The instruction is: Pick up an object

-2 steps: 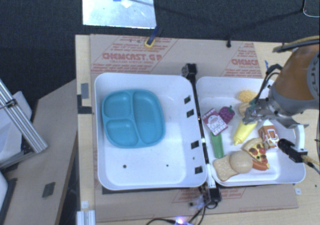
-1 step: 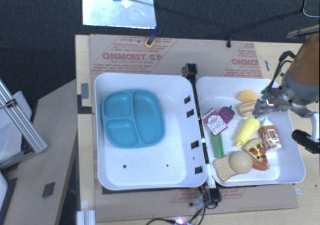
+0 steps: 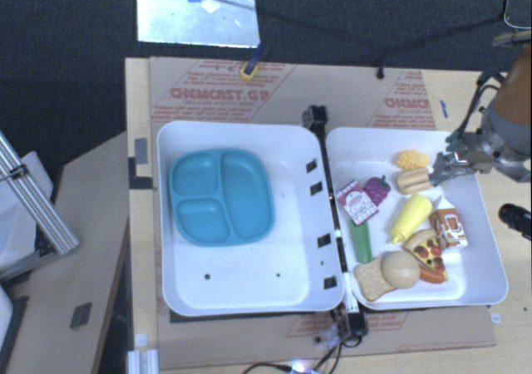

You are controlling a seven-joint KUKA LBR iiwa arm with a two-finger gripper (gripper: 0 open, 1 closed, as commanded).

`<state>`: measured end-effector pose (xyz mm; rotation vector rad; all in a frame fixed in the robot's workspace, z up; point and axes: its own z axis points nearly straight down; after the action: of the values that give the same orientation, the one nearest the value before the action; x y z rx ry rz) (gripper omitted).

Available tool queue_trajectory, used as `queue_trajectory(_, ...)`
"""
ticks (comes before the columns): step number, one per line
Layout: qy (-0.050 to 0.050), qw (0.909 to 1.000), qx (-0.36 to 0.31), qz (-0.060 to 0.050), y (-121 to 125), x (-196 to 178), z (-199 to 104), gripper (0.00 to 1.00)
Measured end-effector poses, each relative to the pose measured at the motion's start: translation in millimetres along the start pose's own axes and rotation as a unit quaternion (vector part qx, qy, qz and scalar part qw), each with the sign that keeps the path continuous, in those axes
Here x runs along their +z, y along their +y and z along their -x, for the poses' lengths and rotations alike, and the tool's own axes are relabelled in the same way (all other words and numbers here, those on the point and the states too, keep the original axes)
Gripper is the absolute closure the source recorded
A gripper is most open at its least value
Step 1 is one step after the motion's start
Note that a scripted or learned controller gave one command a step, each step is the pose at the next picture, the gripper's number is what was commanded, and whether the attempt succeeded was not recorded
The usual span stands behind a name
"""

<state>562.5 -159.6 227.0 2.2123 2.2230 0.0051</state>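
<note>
The right bin [image 3: 490, 277] holds several toy foods. Among them are a tan roll [image 3: 412, 181], a yellow crinkled piece [image 3: 411, 159], purple grapes [image 3: 378, 189], a pink packet [image 3: 357, 202], a yellow bottle [image 3: 413, 217], a green stick [image 3: 362, 241], a pizza slice [image 3: 428, 249], a small red and white can [image 3: 450, 227], a round bun [image 3: 401, 268] and a bread slice [image 3: 374, 281]. My gripper [image 3: 442, 168] sits low at the bin's upper right. Its tip is right beside the tan roll's right end, and I see nothing held in it.
The left bin [image 3: 191, 297] holds a blue divided plate [image 3: 222, 196]. A black ridge with clips [image 3: 324, 198] separates the two bins. The grey arm [image 3: 507, 127] enters from the right over the right bin's far corner.
</note>
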Motion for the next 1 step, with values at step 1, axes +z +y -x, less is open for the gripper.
queue_trajectory(1,0.002,1.0,-0.003,-0.001,16.3,-9.2,-57.3,1.0)
